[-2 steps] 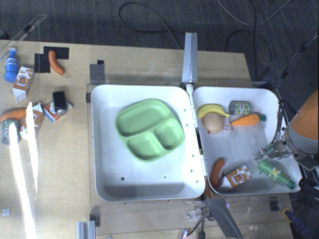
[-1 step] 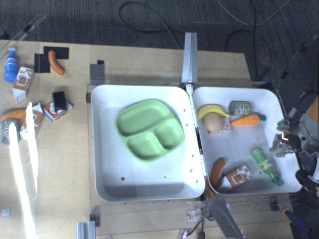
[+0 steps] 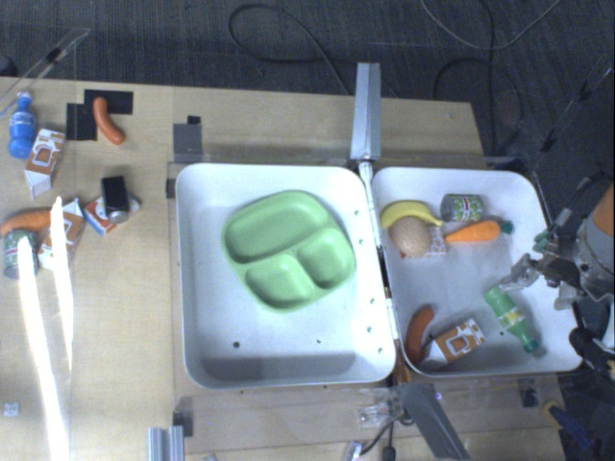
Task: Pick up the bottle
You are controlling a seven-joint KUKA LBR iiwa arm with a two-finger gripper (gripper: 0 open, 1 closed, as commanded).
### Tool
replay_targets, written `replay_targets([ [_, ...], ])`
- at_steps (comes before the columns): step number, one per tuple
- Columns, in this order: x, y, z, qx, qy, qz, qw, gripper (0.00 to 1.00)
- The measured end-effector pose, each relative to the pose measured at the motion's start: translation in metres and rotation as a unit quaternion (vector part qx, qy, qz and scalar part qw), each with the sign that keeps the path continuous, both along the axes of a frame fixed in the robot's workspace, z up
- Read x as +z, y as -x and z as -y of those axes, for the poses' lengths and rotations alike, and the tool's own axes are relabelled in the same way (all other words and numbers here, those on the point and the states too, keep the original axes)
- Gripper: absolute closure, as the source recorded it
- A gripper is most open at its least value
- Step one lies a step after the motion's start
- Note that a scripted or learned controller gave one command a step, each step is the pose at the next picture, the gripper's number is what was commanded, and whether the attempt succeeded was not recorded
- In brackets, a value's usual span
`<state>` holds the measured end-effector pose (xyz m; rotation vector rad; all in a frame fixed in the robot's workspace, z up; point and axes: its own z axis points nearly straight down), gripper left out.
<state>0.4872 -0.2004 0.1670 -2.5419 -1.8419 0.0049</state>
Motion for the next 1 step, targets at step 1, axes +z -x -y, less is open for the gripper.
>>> replay_targets([
  [1,-0.0803,-0.0047,-0.0205,-0.04,0.001,0.004,0.9992,0.0],
])
